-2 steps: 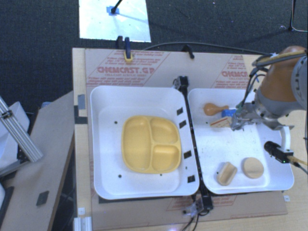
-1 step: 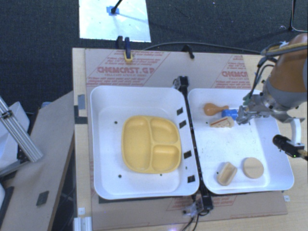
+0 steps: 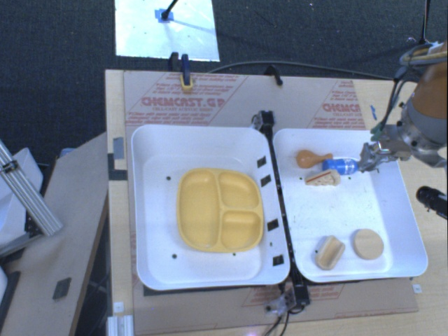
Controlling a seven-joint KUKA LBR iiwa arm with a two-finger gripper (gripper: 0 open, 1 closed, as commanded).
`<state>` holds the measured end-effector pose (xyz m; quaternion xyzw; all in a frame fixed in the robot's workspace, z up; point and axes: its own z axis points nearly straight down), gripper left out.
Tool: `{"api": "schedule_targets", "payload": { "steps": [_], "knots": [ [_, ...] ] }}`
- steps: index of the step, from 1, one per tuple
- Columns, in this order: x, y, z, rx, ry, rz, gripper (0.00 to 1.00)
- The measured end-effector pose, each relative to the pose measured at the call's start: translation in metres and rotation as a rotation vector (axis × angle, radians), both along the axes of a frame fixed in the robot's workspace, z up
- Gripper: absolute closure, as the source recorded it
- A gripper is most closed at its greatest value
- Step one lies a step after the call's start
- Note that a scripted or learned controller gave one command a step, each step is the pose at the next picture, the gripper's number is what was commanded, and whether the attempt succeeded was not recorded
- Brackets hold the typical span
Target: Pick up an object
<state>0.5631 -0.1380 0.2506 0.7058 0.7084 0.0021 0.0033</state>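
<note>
Your gripper (image 3: pixel 369 157) sits low at the far right side of the right white plastic bin (image 3: pixel 392 208), its tip right against the near end of a small blue bottle-shaped object (image 3: pixel 341 165), and from this slanted overhead view you cannot tell how wide it stands or whether anything is in it. That blue piece is the likeliest target, and it is crowded: just beyond it from the tool lies an orange pear-shaped toy (image 3: pixel 309 159), and touching or nearly touching its lower side is a pale wedge that looks like a slice of cake or cheese (image 3: pixel 323 178). If you close here, the risk is a glancing pinch on the bottle's rounded end, which could squirt it away towards the orange toy, or a grab that catches the wedge along with it (a two-object lift tends to drop). Farther off, nearer the camera, a tan bread-roll shape (image 3: pixel 329 251) and a round beige disc (image 3: pixel 367 244) sit apart with open space around them.
</note>
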Motion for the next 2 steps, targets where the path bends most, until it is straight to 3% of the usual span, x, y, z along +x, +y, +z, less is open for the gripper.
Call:
{"api": "schedule_targets", "payload": {
  "steps": [1,2],
  "knots": [
    [0.001,0.000,0.026,0.001,0.003,0.001,1.00],
    [0.006,0.053,0.009,0.003,0.006,0.006,1.00]
  ]
}}
